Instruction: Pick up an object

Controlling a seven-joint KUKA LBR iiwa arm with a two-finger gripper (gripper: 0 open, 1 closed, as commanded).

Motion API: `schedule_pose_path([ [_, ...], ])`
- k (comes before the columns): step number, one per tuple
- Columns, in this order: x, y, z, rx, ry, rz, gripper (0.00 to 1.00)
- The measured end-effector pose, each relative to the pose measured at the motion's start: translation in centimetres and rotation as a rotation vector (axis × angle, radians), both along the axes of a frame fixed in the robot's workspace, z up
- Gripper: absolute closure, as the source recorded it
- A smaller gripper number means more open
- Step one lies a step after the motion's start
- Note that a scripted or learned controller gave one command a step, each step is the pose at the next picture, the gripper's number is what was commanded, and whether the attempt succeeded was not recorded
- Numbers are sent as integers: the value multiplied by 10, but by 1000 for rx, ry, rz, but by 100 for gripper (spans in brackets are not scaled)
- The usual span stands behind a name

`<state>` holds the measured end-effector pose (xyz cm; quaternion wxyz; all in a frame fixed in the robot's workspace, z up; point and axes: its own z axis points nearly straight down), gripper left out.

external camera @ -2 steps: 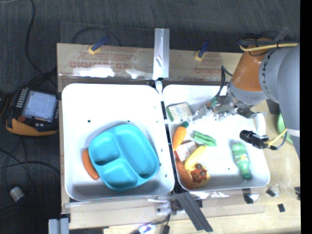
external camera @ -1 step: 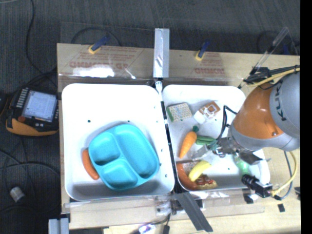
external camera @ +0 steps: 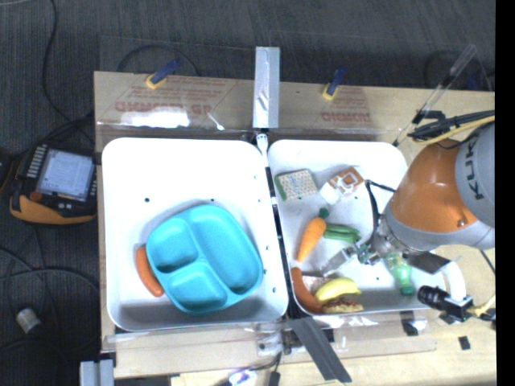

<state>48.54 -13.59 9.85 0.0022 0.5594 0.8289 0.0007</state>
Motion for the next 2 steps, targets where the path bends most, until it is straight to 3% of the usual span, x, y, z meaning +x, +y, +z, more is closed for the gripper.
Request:
schedule_pose_path([
  [1, 97, 30, -8, -5, -8, 259, 0],
  [2, 97, 5, 71, 1, 3, 320, 0],
])
